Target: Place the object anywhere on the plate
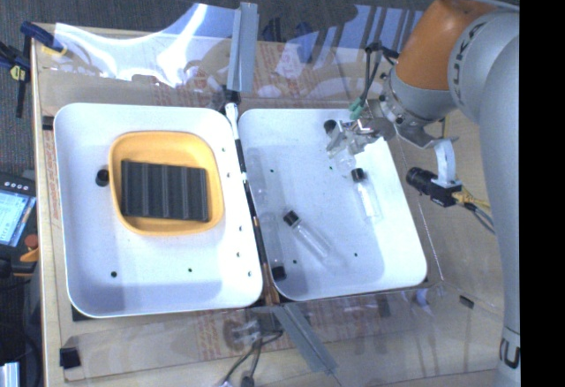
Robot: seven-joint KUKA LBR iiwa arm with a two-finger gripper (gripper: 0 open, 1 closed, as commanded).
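A yellow plate (128,151) lies in the left bin (79,270). A dark grey ridged block (166,190) rests on the plate's middle. In the right bin (397,261) lie two clear vials with black caps, one (305,233) near the centre and one (364,191) further right. My gripper (347,136) hangs over the upper part of the right bin, just above the right-hand vial and far from the plate. Nothing can be made out between its tips.
A small black piece (102,176) sits left of the plate, and another (279,272) lies at the right bin's lower left corner. Crumpled clear plastic (177,54) runs along the back of the bench. A handheld screen (13,217) is at the left edge.
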